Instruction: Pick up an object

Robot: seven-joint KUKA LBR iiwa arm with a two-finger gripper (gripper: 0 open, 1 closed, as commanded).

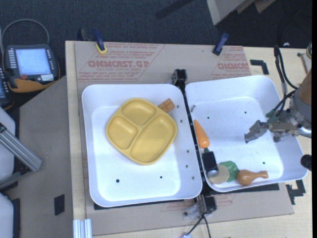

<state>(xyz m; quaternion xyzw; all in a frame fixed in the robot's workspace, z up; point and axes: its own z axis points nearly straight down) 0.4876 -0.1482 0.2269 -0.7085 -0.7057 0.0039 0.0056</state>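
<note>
Cardboard-covered bench point(148, 63), two white bins point(99, 148), dark carpet floor point(99, 9)

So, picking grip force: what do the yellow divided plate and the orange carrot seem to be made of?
Yellow divided plate: likely molded plastic, matte, with an even color and soft rounded ridges. Orange carrot: probably toy plastic, smooth, uniformly bright; whether hard or soft can't be judged.

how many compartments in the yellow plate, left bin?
3. The yellow plate has one compartment at its upper left, one at its lower left, and a larger one on its right side. None look hidden.
</note>
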